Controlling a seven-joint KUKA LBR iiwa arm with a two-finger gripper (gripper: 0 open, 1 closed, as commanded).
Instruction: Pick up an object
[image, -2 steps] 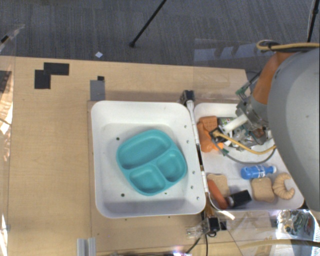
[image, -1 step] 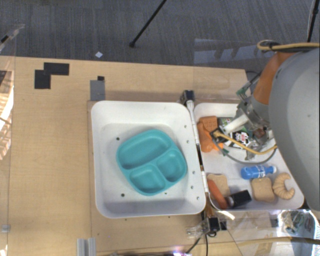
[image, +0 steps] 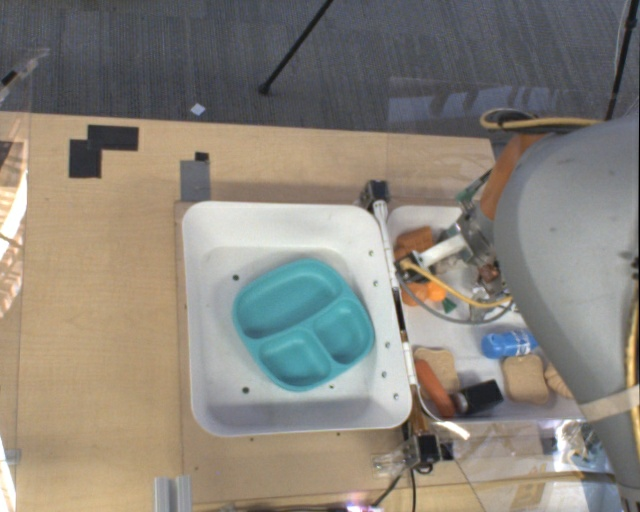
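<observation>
Nearest the camera, along the right-hand shallow white bin's (image: 500, 425) lower part, lie a red sausage-shaped toy (image: 433, 378), a small black block (image: 481, 395), a tan bread-like piece (image: 524, 380) and a blue plastic bottle (image: 509, 344). Further back, the grey arm's gripper (image: 462, 255) sits low among orange items (image: 428, 292) and looped cable; whether it is wide, narrow or holding anything cannot be told. The clutter is tight, so a grasp may snag the cable or nudge neighbours aside. The teal three-compartment plastic tray (image: 303, 324) lies alone in the left bin (image: 200, 300).
</observation>
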